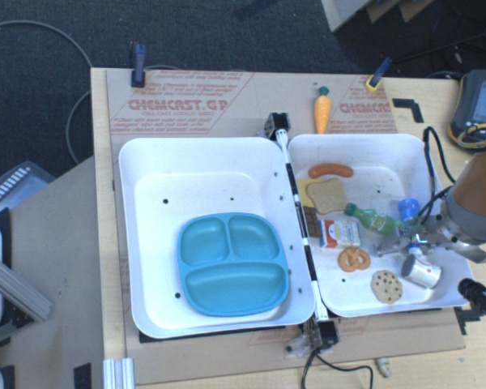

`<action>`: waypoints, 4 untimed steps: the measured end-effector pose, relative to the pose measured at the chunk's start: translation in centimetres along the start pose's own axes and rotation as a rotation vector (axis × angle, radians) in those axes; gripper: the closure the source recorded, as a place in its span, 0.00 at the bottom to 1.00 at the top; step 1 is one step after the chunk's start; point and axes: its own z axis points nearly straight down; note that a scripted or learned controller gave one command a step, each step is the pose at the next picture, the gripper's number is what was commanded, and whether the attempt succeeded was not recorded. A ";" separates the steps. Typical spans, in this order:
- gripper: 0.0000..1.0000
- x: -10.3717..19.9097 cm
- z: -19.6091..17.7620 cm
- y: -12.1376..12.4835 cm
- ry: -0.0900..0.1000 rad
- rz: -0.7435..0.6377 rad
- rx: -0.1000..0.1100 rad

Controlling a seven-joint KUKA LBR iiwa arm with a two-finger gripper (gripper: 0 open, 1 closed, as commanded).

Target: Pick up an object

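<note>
- The wide tan cardboard-covered surface (227, 104) carries two shallow white plastic bins; the right bin (373, 148) is the landmark.
- Left of the right bin, touching it, the left white bin (146, 177) holds a blue three-compartment plastic tray (232, 263).
- At the right bin's right edge, the grey end effector (417, 245) hangs low; spread or closed, I cannot tell.
- Inside the right bin lie a green plastic bottle (371, 218), a slice of brown toast (328, 194), a red-and-white carton (338, 233), a sausage (330, 170), a round cookie (385, 285) and a pretzel (353, 258).
- Beyond the right bin's far rim sits an orange toy carrot (321, 112).

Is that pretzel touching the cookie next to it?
Apart. The camera view shows bare white bin floor between the pretzel and the cookie.
</note>
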 end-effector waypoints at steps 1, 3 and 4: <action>1.00 0.0 -1.0 0.1 -0.002 0.001 -0.003; 1.00 13.6 -11.1 10.3 0.000 -0.002 -0.003; 0.00 13.6 -11.1 10.2 -0.001 -0.002 -0.001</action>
